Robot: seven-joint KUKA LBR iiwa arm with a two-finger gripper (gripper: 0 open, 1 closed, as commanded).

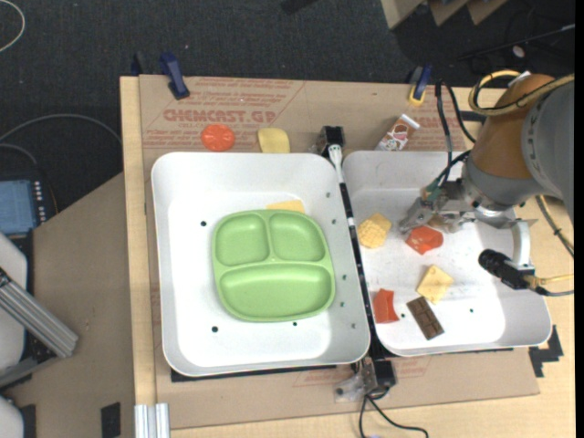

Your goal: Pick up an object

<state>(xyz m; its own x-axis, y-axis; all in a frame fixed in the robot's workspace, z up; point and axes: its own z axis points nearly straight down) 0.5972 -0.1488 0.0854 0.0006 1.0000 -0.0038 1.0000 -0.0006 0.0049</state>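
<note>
Camera view: "CHEMCAST. G P" in red print is being shown on the cardboard sheet (228, 108) behind the bins; smaller lines around it cannot be read. A small printed packet (396, 136) is lying on the cardboard behind the right bin, its label too small to read. An orange round piece (217, 137) and a pale yellow piece (273, 140) are resting by the print.

A green divided plate (272, 265) is being held by the left bin (178, 245).

In the right bin (520, 322), the gripper (429, 215) is being lowered over a red object (424, 239), seemingly touching its top; how far the claw is spread, and whether anything is gripped, cannot be told. The red object is squat, no clear long axis. Nearby are lying a yellow ridged piece (373, 231), a pale yellow wedge (434, 283), a red block (384, 306), and a brown bar (424, 318) with its long axis running diagonally, upper-left to lower-right.
</note>
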